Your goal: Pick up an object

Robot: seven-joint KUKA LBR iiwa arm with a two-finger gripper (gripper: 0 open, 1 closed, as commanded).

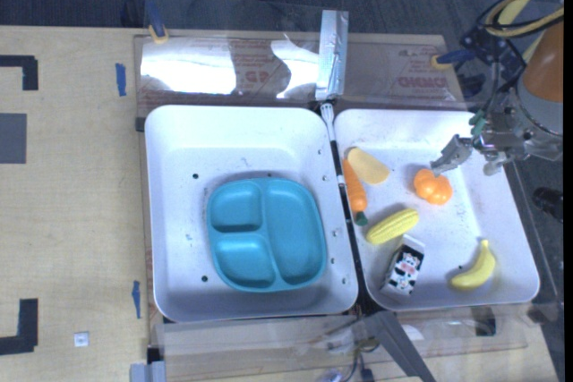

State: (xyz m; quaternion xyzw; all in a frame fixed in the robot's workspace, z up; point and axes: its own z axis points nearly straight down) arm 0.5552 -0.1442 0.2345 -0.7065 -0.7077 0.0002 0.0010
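Hovering over the right bin point(524, 282), the gripper point(450, 158) sits just above and right of the orange fruit point(432, 187) — whether it is released or clenched I cannot tell. Six toys lie in that bin, one of each: orange fruit, carrot point(355, 191) lengthwise along the left wall, pale yellow wedge point(368, 165), corn cob point(392, 225) and banana point(474, 268) both slanting up-right, and a black-and-white carton point(405, 269) with unreadable print. One blue divided plate point(266, 233) fills the left bin point(170, 192).

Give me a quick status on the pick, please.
Gripper poised just above orange fruit, holding nothing. Carrot, corn, banana lie apart.
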